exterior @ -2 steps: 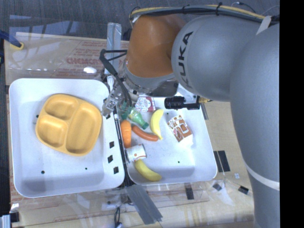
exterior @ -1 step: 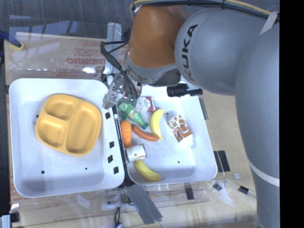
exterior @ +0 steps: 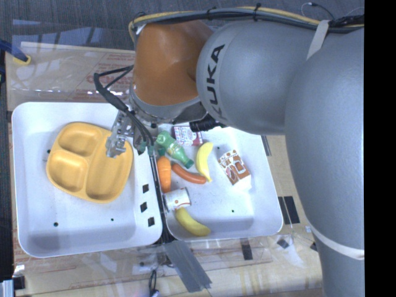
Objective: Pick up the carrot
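Your carrot [exterior: 164, 172] lies ungrasped at the right bin's [exterior: 263, 218] left edge, while the hand [exterior: 117, 141] hangs above the yellow tray [exterior: 80, 166]; I can't tell its opening, so pickup remains.

**Robot test bench set up for pick-and-place trials**

A grey industrial arm [exterior: 278, 67] marked KUKA, with an orange band [exterior: 164, 60] and loose cables [exterior: 247, 14], leans over two shallow white bins [exterior: 37, 240] on a lab bench [exterior: 62, 60]. Toy food, including plastic bananas [exterior: 192, 223] and a yellow divided tray [exterior: 86, 163], fills the bins. Taped markers line the bench's near edge: a robotics laboratory, not a kitchen.
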Tool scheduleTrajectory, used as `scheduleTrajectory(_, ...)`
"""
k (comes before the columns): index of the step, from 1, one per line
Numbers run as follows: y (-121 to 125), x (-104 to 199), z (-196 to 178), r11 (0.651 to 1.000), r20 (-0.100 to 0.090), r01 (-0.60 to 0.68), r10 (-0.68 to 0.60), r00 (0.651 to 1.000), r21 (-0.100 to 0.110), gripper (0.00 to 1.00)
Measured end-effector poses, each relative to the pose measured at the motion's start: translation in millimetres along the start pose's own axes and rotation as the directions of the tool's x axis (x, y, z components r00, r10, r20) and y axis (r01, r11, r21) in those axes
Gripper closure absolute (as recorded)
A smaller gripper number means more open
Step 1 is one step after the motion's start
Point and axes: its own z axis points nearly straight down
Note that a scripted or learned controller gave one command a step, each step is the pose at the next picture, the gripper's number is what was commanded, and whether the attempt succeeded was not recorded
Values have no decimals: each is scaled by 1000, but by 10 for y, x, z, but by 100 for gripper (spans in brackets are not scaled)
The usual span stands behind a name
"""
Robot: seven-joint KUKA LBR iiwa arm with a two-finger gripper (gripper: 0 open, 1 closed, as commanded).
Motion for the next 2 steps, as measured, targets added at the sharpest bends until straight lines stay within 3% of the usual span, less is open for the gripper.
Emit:
scheduleTrajectory(1,579,314,460,999,-1,-34,34,999,0,100)
scheduleTrajectory(2,400,594,774,999,0,-51,51,999,0,100)
